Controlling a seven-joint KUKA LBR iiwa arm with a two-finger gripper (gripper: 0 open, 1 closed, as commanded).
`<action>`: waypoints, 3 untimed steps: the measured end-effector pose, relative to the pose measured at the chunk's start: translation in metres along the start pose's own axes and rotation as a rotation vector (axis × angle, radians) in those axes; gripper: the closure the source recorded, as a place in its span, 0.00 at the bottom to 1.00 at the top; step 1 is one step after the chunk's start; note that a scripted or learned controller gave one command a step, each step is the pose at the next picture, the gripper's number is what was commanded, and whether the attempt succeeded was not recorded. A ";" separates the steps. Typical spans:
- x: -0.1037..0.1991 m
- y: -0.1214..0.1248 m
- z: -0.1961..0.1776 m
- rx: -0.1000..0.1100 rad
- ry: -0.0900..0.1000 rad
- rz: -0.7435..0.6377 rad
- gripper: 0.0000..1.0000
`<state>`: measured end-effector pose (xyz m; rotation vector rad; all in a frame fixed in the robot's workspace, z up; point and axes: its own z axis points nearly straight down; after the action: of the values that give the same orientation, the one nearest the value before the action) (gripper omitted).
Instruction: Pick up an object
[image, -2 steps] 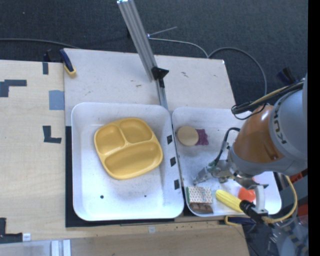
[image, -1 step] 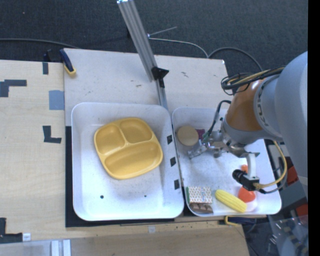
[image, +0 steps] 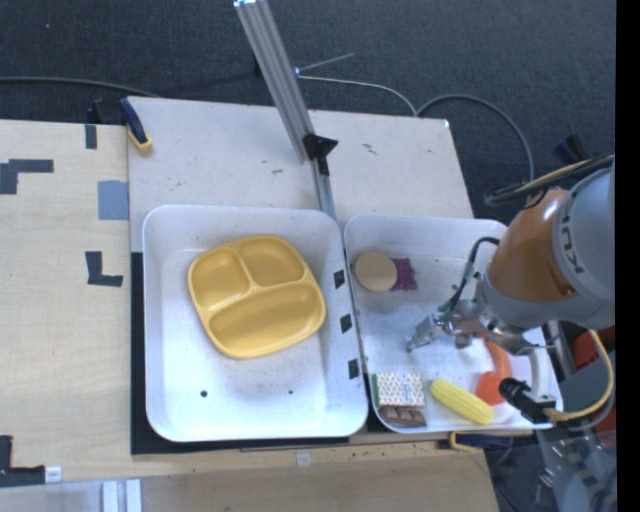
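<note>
We see 2 shallow white bins; the left bin (image: 170, 400) holds a glossy yellow plastic tray (image: 257, 295) with 3 compartments. In the right bin (image: 440, 232), the metal gripper (image: 432, 334) hangs over the bare middle, nothing between its fingers; we cannot tell their spread. Nearby lie a round tan disc (image: 375, 270) touching a purple piece (image: 403, 273), bumpy corn (image: 461, 400), a patterned wafer (image: 401, 394)

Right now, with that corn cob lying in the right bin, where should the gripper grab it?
Grip the corn cob across its middle, coming straight down from above. It lies flat and slanted, long and narrow, so the fingers should close across its short width. The waffle block sits close on its left.
</note>
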<state>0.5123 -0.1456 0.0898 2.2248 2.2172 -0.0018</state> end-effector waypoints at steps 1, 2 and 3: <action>0.029 -0.023 0.000 -0.002 -0.001 -0.005 0.00; 0.055 -0.027 0.000 -0.002 -0.001 -0.005 0.00; 0.054 -0.027 0.000 -0.002 0.000 -0.004 0.00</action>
<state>0.4856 -0.0912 0.0895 2.2194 2.2207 0.0011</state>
